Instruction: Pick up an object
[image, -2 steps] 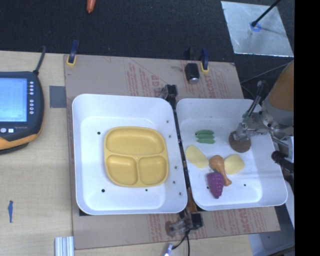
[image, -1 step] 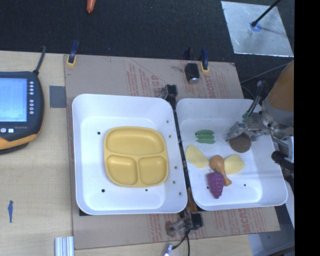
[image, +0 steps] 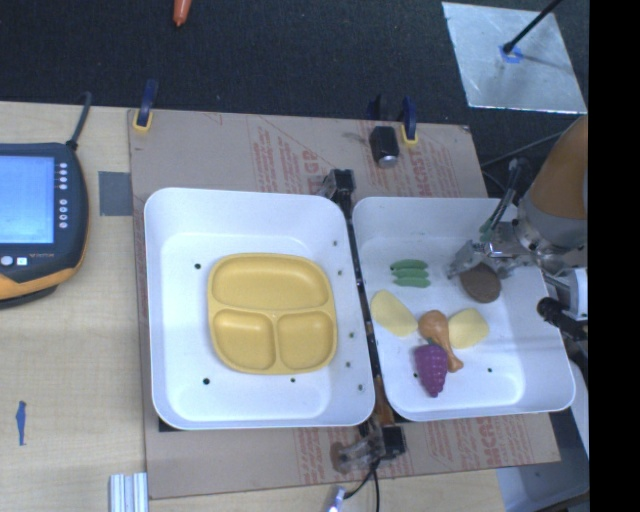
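Note:
The right bin (image: 520, 385) holds several toy foods: a green pea pod (image: 408, 272), a pale yellow piece (image: 393, 313), a brown drumstick (image: 438, 335), a second yellow piece (image: 469, 327), a purple grape bunch (image: 431, 369) and a brown round piece (image: 481, 285). My gripper (image: 484, 258) reaches in from the right and hovers low over the bin's upper right part. It sits just above and against the brown round piece. Whether it grips that piece is hidden by the wrist.
In the left bin (image: 170, 380) lies a yellow divided plate (image: 272, 310). A handheld control pendant (image: 35, 220) rests on the bench at the far left. Clamps and a black fitting (image: 385, 145) sit along the cardboard's back edge.

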